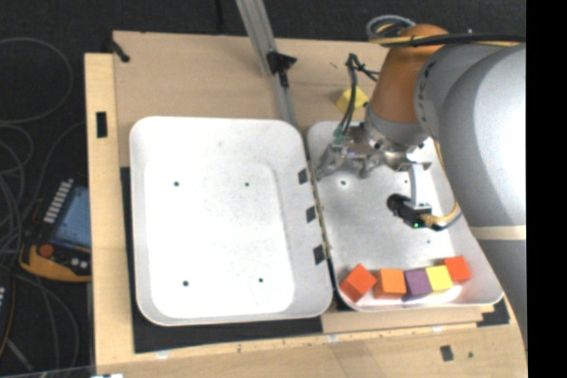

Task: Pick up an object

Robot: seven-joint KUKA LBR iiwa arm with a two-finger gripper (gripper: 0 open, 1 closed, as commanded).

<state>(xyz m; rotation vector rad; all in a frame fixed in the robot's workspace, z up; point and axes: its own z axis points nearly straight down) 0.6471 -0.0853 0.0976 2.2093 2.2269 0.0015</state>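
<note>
Several small blocks lie in a row along the near edge of the right bin (372, 217): a red-orange block (359, 281), an orange one (391, 281), a purple one (416, 282), a yellow one (439, 279) and another red-orange one (457, 269). My gripper (340, 158) hangs low over the far left corner of that bin, well away from the blocks. The wrist above it, with its orange band (399, 88), covers the bin's far end. I see nothing in the gripper.
The left bin (217, 217) lies beside the right one, with a dark divider (312, 212) between them. A metal pole (252, 4) slants up behind the bins. A black cable and connector (407, 208) hang over the right bin. A handheld controller (62, 230) lies off the bench at left.
</note>
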